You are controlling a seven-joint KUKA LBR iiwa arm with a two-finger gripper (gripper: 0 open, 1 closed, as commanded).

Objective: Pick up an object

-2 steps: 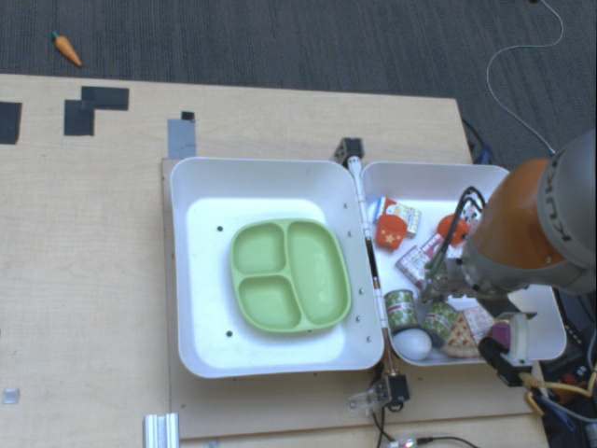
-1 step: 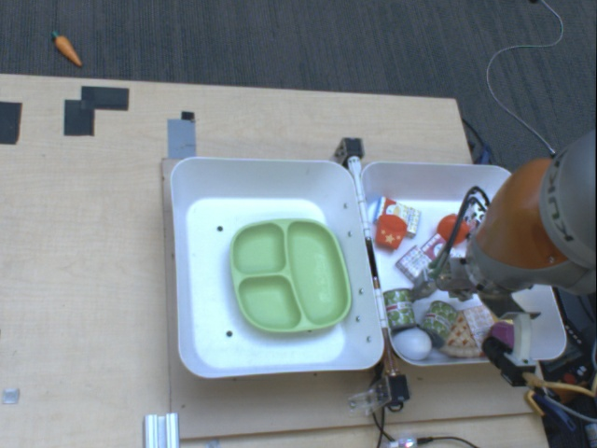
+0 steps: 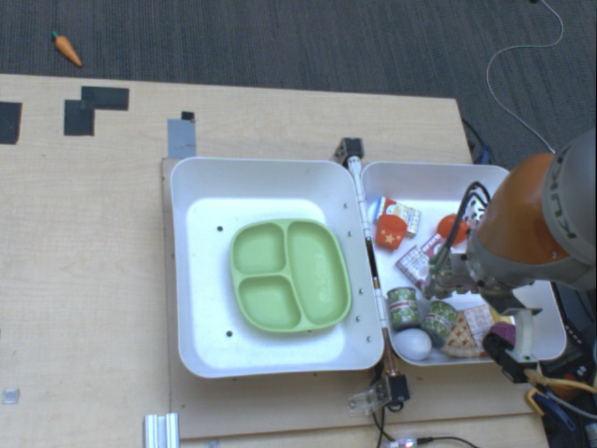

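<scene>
- Gripper (image 3: 438, 283) sits low over the right-hand bin (image 3: 550, 339), at the lower right of the frame, right above the pile of small things.
- How far it is open, and whether anything is in its grasp, cannot be told from this high slanted angle; the wrist and the orange band (image 3: 522, 217) cover most of it.
- Packed close below it are two small green-labelled cans (image 3: 403, 304), a white egg-shaped piece (image 3: 412, 344), and a flat pizza-slice toy (image 3: 462, 339).
- Further up the bin lie a red carton (image 3: 392, 231), a red-and-white packet (image 3: 415, 259) and a red ball-like thing (image 3: 451, 225) beside the arm.
- Everything worth picking is crowded into that one bin, likely so any descent meets something.
- Left bin (image 3: 201, 278), middle of frame, bears a green divided plate (image 3: 291, 275), lying flat and well apart from the gripper.
- Judging by the pose, the cans or the packet look the likeliest targets.
</scene>
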